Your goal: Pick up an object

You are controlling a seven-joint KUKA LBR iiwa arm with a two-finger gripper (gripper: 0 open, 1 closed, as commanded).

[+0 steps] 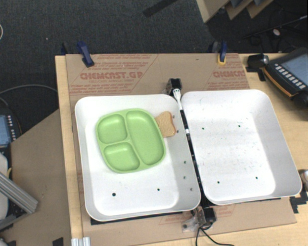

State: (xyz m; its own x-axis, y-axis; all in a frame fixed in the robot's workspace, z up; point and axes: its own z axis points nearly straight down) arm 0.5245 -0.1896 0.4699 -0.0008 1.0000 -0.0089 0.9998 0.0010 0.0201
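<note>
Camera view looks down on two shallow white bins set side by side on a brown board. Left bin carries a green divided plate with three compartments, lying toward the bin's far edge. Touching the plate's right rim is a small tan piece, perhaps a slice of toast, close to the bin's far right corner. Right bin shows bare white floor with small dark specks. Of the gripper's fingers nothing can be told.
</note>
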